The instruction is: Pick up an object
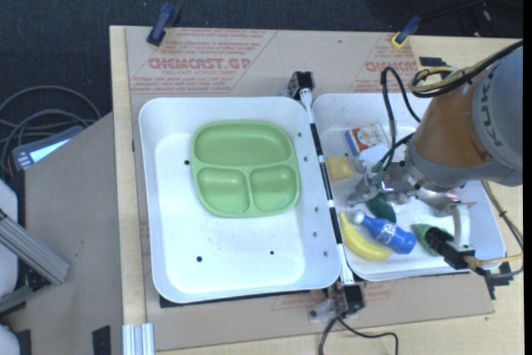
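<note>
Two white bins on the bench [249,62]. Our pincer [376,189] is low in the right bin [490,239], over a dark green object [384,206] by a yellow banana [362,240]; grip state: we cannot tell.

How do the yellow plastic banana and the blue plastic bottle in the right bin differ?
The yellow plastic banana is curved and one colour throughout; the blue plastic bottle is straight with a white cap end. The banana lies against the bin's left wall, while the bottle lies slantwise beside it, nearer the bin's middle. Both lie flat in the right white bin, touching or overlapping.
</note>
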Motion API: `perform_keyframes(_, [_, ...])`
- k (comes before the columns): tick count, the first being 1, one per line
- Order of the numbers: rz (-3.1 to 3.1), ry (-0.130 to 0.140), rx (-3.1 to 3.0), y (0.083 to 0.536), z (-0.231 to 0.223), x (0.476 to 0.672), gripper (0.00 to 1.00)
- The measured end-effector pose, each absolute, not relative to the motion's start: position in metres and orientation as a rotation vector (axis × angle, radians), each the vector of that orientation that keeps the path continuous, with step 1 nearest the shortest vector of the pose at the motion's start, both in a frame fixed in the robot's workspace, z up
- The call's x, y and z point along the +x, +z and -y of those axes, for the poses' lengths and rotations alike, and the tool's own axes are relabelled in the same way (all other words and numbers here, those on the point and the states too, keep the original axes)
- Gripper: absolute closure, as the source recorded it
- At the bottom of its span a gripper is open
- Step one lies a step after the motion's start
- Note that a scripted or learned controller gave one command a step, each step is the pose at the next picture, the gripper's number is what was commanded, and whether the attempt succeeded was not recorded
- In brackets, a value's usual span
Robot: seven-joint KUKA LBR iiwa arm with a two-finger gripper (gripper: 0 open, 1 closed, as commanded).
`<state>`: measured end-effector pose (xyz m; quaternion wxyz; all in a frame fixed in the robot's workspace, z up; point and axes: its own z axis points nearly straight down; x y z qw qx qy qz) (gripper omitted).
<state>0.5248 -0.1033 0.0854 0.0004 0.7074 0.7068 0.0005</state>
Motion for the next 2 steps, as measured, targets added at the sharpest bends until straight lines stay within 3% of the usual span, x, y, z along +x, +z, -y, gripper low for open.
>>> perform_keyframes(1, [-2.215,0.002,2.219,0.096,0.104,0.526,1.0])
perform_keyframes(2, [-2.222,0.002,2.22,0.185,0.056,0.567,1.0])
